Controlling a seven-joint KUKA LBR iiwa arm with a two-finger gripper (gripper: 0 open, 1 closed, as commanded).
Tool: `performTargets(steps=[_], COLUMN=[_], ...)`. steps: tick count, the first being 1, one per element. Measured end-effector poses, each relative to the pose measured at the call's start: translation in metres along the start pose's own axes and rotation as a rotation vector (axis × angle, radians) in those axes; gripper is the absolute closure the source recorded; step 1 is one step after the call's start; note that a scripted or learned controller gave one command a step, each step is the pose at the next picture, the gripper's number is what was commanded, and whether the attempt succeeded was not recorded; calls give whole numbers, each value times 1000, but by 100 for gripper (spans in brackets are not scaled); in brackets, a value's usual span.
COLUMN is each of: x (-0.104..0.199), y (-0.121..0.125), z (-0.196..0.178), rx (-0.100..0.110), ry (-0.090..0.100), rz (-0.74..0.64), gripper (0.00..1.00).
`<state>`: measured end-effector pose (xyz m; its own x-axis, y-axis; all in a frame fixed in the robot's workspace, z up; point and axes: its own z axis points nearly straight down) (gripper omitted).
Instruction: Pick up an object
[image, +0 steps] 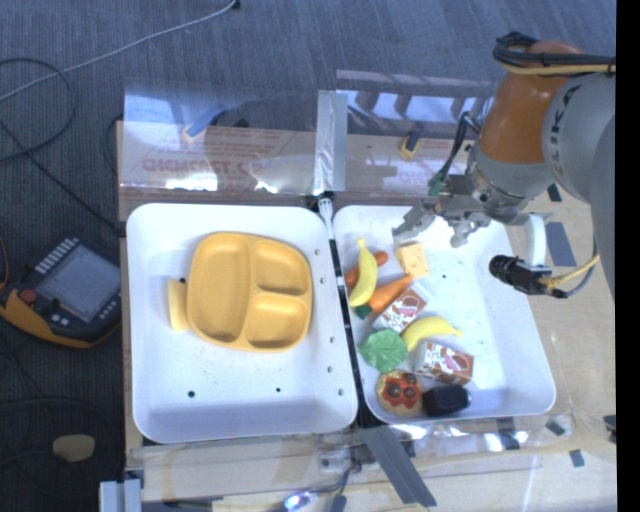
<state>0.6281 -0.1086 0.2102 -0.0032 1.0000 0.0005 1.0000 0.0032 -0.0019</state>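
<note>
My gripper (437, 228) hangs over the far part of the right bin (515, 340), its two grey fingers spread apart with nothing between them. Just below it lies a small yellow block (412, 261). Toward the bin's left side sit a banana (366, 275) and a carrot (388, 293). Further forward are a red-and-white packet (400, 311), a second banana (431, 330), a green leafy toy (383, 350), another red packet (446, 362), a strawberry-like piece (399, 391) and a black object (446, 400).
The left bin (160, 400) holds a yellow divided tray (249, 290). A clear panel stands behind both bins. A black cable plug (515, 269) hangs off the arm over the right bin's right side. A handheld pendant (62, 290) lies on the floor at the left.
</note>
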Motion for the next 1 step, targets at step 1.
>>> performTargets(steps=[1], x=[-22], y=[-11], z=[116], rx=[-2], ry=[-1], rz=[-40], gripper=[0])
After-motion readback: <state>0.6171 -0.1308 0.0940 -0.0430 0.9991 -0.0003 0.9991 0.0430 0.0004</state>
